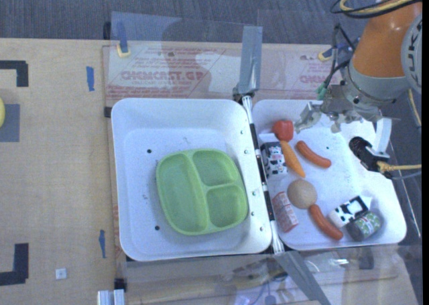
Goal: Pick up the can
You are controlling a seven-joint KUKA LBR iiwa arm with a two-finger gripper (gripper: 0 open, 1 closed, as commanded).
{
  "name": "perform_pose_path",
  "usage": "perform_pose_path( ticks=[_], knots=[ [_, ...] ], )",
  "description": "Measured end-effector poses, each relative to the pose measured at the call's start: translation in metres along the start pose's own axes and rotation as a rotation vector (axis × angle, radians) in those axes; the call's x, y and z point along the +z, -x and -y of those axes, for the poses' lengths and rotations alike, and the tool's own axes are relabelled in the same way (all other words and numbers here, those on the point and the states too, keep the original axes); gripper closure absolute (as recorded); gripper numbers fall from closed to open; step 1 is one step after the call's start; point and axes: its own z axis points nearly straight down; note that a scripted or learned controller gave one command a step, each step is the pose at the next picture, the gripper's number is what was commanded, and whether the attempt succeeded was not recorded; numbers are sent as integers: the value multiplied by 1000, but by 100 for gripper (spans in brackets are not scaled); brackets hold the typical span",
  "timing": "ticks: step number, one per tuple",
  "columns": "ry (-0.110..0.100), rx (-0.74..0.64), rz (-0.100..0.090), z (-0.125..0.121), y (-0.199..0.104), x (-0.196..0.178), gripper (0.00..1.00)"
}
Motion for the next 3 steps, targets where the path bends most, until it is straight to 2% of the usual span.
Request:
perform_pose_path(
  ticks=[1, 2, 3],
  knots=[
    [-3, 228, -1, 66, 42, 37, 0],
    [40, 460, 0, 116, 64, 109, 0],
    [17, 468, 1, 124, 64, 108, 100]
  ],
)
